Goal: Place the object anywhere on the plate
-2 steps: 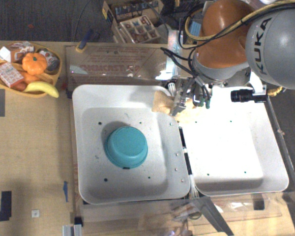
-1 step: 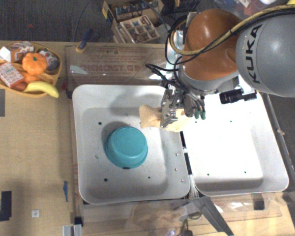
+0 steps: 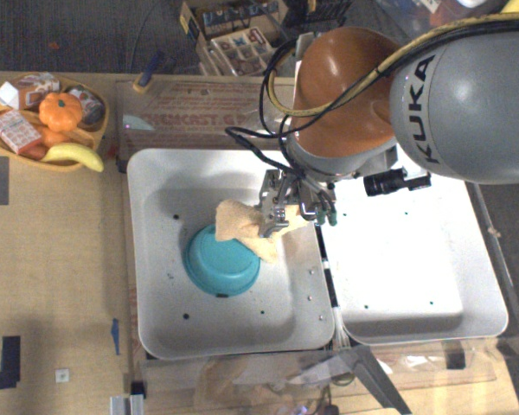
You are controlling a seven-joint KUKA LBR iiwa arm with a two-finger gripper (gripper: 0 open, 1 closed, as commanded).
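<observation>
While the grey arm reaches in from the right, its gripper hangs low over the left bin, and its fingers look clenched on the right edge of a pale yellow cloth, though the grasp is hard to make out. That cloth lies crumpled in the middle of the left bin, its near-left edge draped over the far rim of a teal plate just beside it. Well apart, on the bench's far left, sits a bowl of toy fruit.

Arm reaching in, claw lowered.
</observation>
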